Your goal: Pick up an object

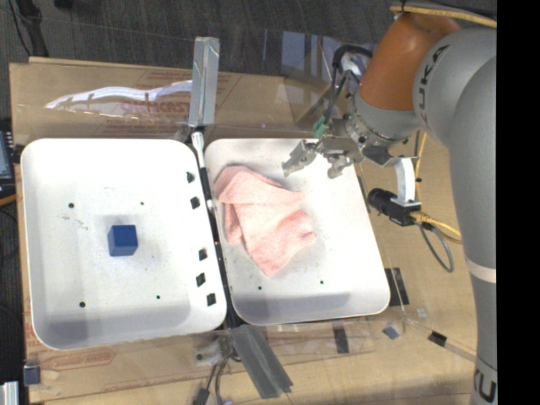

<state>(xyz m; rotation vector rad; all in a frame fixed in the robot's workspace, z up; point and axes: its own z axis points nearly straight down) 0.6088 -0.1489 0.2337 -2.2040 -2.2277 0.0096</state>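
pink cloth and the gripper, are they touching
Apart. The camera view shows white bin floor between the open gripper and the pink cloth.

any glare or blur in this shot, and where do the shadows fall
Camera view: sharp on the blue cube and pink cloth; soft shadow pools along the near inner walls of both bins; the hand looks slightly soft; faint glare on the clear sheet behind the bins.
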